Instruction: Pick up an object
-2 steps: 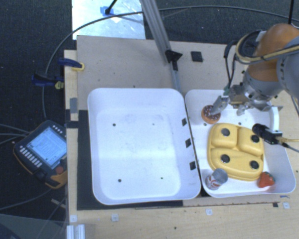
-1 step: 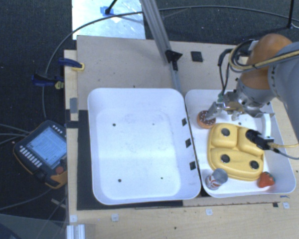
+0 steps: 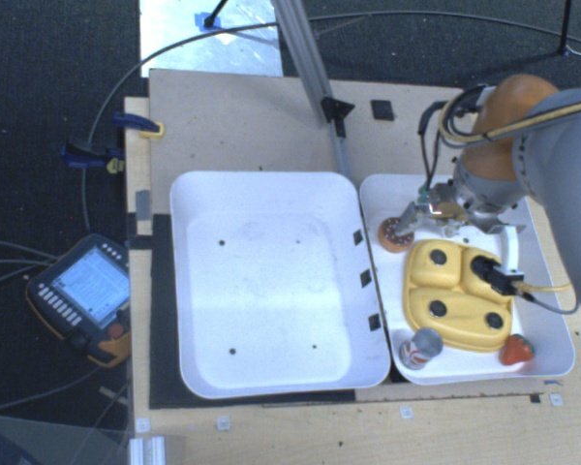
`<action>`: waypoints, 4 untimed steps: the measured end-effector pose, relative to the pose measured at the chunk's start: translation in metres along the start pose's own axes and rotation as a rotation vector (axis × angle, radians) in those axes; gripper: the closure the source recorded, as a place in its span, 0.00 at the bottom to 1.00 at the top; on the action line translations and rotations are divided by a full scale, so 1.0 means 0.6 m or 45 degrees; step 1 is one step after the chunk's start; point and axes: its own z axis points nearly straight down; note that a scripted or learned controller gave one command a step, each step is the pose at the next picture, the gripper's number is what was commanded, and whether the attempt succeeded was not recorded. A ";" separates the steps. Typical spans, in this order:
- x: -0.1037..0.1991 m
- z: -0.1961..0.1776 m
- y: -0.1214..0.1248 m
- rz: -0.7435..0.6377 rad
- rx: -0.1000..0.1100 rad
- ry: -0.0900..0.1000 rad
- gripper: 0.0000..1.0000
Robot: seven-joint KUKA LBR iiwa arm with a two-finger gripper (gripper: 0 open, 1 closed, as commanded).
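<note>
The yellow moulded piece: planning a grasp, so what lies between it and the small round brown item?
In the camera view, bare white bin floor separates the yellow moulded piece from the round brown item; they sit apart.

One fixed camera looks down at a slant on the bench point(image 3: 271, 124) and both bins point(image 3: 261, 289).

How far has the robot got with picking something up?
Done: the arm has reached into the right bin. In hand: its pincer is low beside the small brown round thing, near the yellow toy. Left: nothing visibly gripped or lifted, so the grab and lift remain.
</note>
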 end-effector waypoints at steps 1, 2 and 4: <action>0.004 -0.024 0.005 -0.004 -0.011 0.006 1.00; 0.001 -0.107 0.024 -0.004 0.001 0.001 1.00; -0.016 -0.280 0.022 -0.003 0.000 0.001 1.00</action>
